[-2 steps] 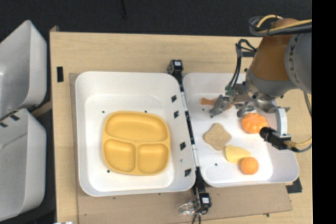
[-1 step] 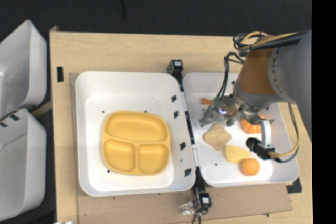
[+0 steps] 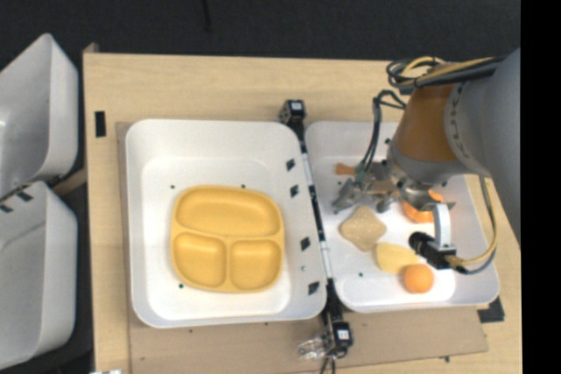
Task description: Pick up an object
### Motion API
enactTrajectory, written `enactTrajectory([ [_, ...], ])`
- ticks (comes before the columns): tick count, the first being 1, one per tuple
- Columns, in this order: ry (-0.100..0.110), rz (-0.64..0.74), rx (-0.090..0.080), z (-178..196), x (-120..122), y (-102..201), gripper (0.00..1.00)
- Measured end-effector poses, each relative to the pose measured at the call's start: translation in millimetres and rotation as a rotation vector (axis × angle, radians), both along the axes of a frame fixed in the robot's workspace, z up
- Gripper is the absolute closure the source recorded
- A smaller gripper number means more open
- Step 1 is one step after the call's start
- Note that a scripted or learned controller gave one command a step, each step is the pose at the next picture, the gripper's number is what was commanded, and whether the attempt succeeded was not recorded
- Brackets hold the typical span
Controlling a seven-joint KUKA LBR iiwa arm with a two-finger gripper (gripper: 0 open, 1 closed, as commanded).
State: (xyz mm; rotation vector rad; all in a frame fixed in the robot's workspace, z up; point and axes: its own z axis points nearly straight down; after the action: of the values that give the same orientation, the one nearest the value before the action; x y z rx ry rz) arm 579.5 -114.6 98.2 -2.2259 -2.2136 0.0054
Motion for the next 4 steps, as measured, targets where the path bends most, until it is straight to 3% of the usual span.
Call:
enactTrajectory([
  [1, 0.0, -0.006, 0.003, 8.6, 0.6, 0.0, 1.0],
  [4, -0.007, 0.009, 0.0, 136.3, 5.0, -8.8, 1.0],
])
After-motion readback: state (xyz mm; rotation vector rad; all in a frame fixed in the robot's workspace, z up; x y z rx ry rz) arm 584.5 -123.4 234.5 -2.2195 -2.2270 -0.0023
